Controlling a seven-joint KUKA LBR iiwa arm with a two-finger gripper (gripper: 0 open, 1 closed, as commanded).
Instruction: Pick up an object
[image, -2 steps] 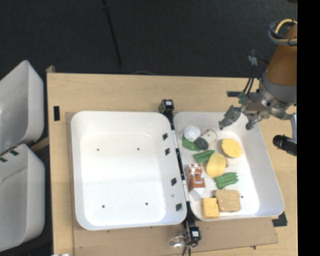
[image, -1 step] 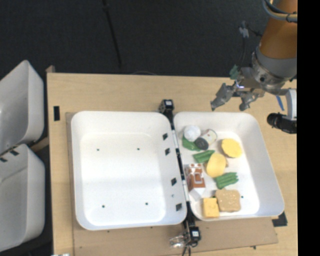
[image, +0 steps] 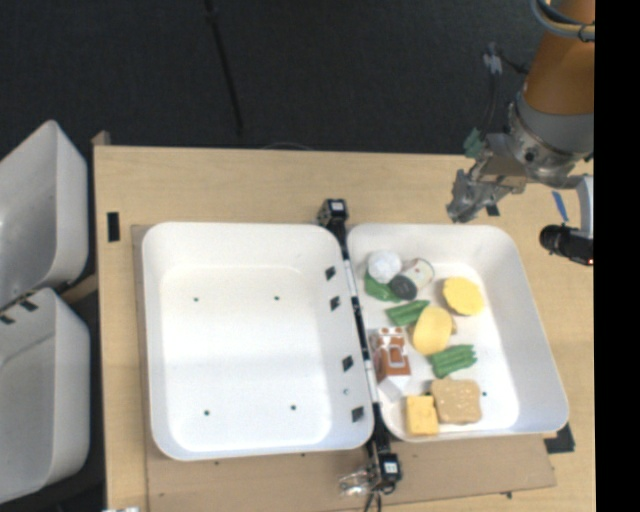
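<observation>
Nearest the camera, the front rims of the two white bins sit close to the desk's (image: 120, 300) front edge, with a small clip (image: 385, 467) at the seam between them. The left bin (image: 160, 420) has a broad bare floor. In the right bin (image: 530, 300), the objects crowd the inner half, towards the shared wall, while the outer strip along its right rim is bare.

At the front of that cluster lie a yellow cheese block (image: 421, 415) and a tan toast slice (image: 458, 401), touching side by side. Just behind them are a green bean pod (image: 452, 359) and a brown-and-white block (image: 391, 354) against the dividing wall. Further back come a yellow lemon-like piece (image: 432, 330), a green pod (image: 406, 312), and a yellow round slice (image: 463, 296). Beyond these lie a dark grey lump (image: 402, 287), a white ball (image: 383, 265) and a pale round piece (image: 420, 270).

The tool (image: 470, 205) hangs above the bare desk just past the right bin's far rim, well apart from every object and behind the cluster. Whether it is spread or closed cannot be told; nothing is seen in it. Above it rises the arm (image: 560, 80).
</observation>
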